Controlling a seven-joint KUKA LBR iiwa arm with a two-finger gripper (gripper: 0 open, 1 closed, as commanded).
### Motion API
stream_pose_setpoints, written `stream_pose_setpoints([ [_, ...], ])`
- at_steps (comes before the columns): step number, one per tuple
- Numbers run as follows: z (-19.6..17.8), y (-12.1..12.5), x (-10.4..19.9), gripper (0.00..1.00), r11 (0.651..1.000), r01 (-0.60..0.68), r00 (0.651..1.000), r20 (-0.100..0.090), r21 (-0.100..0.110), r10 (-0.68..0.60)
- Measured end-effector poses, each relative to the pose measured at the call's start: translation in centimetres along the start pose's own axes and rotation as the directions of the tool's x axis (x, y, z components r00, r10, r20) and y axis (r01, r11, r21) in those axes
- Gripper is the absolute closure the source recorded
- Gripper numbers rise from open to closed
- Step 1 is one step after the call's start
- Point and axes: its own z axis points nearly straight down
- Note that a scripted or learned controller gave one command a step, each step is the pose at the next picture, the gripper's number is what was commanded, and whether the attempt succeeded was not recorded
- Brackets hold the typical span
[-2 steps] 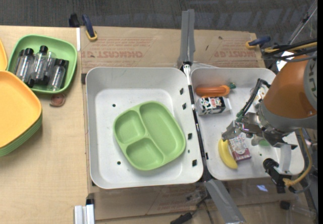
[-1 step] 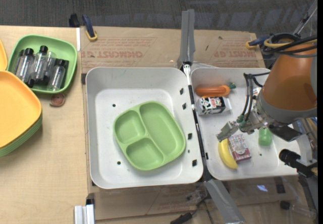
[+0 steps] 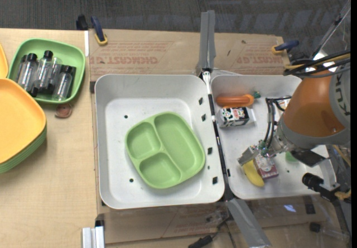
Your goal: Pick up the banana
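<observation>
Down in the right bin [image 3: 290, 188], the end effector [image 3: 261, 155] sits right above the banana [image 3: 252, 175]; whether it is clenched I cannot tell.

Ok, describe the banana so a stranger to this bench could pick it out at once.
Start at the right white bin, the one the grey and orange arm reaches into. Near its front edge, just below the tool, lies the banana, beside a small reddish packet. It is the only yellow thing in that bin; the carrot and the black and white carton lie farther back.
</observation>
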Motion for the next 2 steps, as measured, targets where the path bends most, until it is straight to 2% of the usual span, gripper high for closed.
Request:
stream_pose_setpoints([
  [1, -0.9, 0.1, -0.2, 1.0, 1.0, -0.004, 1.0, 0.003, -0.003, 0.004],
  [2, -9.3, 5.4, 1.9, 1.0, 0.966, -0.257, 0.967, 0.0, 0.014, 0.257],
])
